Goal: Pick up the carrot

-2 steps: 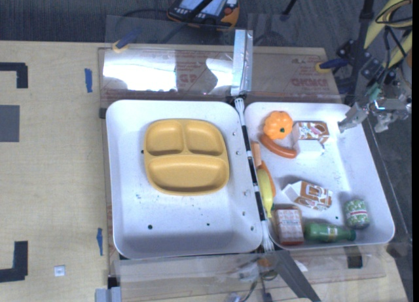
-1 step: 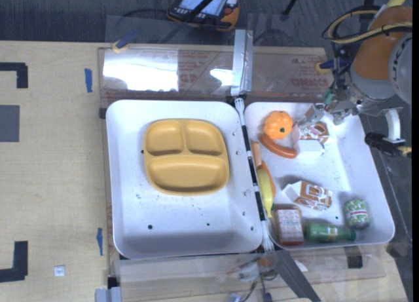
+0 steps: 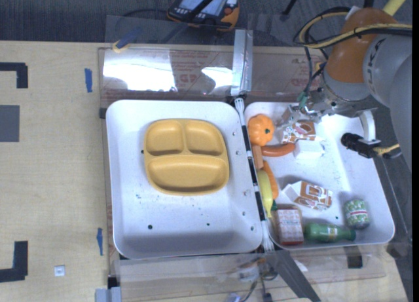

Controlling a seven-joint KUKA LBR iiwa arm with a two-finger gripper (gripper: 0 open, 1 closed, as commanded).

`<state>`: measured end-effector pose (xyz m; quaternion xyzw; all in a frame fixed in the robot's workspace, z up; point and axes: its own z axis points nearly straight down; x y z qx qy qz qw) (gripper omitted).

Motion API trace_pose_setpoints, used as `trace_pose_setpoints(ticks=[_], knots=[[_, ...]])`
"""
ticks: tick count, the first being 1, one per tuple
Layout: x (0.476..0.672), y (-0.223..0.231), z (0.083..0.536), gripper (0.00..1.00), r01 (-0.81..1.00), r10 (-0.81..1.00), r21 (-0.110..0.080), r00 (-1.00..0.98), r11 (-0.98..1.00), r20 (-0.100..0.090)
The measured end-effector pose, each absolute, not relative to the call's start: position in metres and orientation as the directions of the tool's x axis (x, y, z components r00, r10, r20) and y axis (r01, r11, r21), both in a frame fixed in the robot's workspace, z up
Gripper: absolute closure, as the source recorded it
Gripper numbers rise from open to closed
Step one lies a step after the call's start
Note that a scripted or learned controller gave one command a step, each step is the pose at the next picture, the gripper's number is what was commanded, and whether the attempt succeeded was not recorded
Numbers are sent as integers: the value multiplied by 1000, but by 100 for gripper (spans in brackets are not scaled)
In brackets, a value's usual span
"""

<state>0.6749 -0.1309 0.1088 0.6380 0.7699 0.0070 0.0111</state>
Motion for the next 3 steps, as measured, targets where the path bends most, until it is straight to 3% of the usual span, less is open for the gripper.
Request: trace_pose_setpoints(ticks=[1, 2, 3], knots=[[670, -103, 122, 0, 961, 961, 11, -275, 275, -9], [668, -38, 186, 0, 983, 983, 5, -185, 185, -2], [598, -64, 238, 0, 996, 996, -5, 88, -88, 1]])
